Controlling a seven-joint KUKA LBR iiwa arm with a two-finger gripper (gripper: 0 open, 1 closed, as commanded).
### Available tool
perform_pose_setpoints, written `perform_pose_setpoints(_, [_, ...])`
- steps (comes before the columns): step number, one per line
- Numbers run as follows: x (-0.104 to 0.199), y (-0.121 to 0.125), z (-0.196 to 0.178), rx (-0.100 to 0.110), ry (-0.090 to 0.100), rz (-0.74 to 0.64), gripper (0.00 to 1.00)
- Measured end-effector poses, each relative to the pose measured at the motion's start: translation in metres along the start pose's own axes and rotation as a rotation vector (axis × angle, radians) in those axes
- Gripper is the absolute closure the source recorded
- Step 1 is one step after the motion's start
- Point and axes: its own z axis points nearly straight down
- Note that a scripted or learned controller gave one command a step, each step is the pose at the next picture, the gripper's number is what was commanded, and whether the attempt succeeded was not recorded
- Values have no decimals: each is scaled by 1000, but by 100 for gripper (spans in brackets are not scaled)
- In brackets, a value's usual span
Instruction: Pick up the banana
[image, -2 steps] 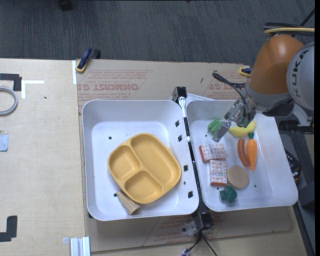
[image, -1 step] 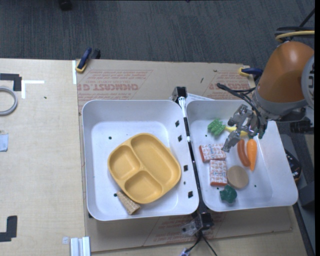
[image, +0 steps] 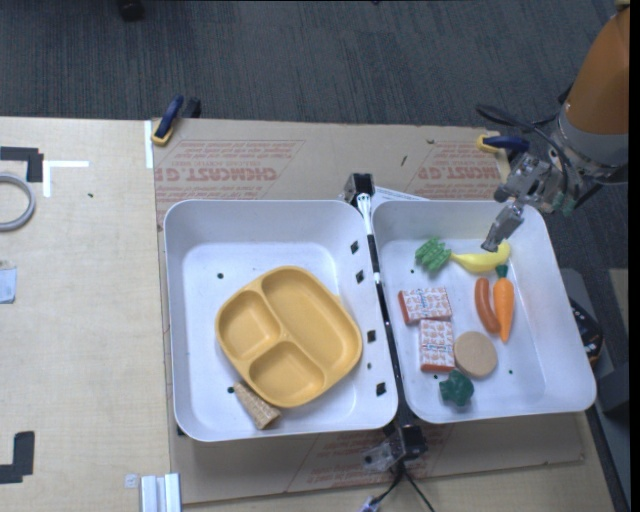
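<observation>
Banana (image: 480, 261): found in the right bin (image: 560, 385), toward its 12 o'clock end, between a green leafy piece (image: 432, 255) at 9 o'clock and the carrot (image: 503, 308) at 5 o'clock.
Long axis: laid roughly 9-to-3 o'clock, the 3 o'clock tip curling up.
Hand (image: 497, 235): seen just at the banana's 1 o'clock tip — touching or merely over it cannot be told.
Hand state: cannot be told; one dark finger is made out.
Coming move: judged a short drop toward 7 o'clock, onto the banana's middle.
Writing: mirrored red print is seen on the cardboard (image: 235, 160) over the bench — not legible with certainty.
</observation>
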Motion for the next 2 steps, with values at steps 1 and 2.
perform_pose_setpoints(1, [10,39,11,0,2,46,0])
perform_pose_setpoints(2, [-1,11,77,0,1,25,0])
